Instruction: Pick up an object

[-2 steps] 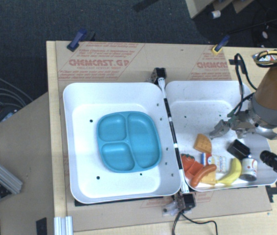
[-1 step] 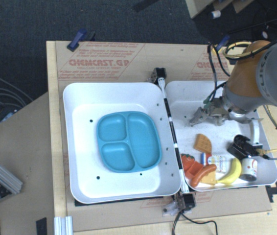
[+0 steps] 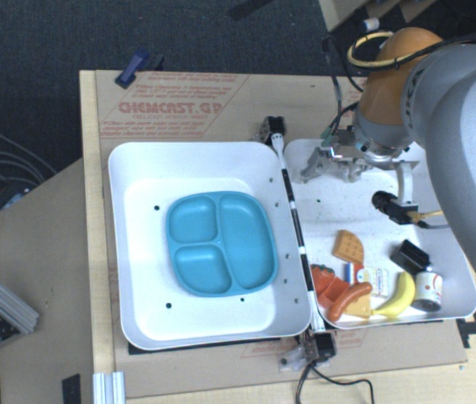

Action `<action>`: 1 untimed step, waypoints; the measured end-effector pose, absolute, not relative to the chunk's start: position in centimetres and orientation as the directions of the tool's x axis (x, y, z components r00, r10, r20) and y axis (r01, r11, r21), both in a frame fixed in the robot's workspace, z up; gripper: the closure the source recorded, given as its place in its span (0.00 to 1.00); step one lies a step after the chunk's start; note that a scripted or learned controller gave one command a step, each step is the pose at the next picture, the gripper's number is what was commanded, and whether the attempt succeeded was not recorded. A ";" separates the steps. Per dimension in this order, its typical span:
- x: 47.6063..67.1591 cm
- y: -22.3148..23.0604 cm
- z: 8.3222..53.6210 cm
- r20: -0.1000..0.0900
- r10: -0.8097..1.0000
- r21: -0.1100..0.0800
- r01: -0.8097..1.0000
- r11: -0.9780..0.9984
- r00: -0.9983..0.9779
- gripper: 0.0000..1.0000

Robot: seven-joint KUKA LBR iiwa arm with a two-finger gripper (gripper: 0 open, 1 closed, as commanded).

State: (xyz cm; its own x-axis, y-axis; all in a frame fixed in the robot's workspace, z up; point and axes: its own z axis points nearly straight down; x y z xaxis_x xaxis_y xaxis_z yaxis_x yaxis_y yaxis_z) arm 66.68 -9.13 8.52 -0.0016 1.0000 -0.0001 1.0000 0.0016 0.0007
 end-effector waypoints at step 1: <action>63.8 -10.7 8.5 0.000 1.000 -0.002 1.000 -0.001 0.001 0.00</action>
State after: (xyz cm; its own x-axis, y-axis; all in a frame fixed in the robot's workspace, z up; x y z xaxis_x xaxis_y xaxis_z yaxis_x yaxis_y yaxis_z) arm 63.81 -10.72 8.48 0.0006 1.0000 0.0004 1.0000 -0.0006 -0.0023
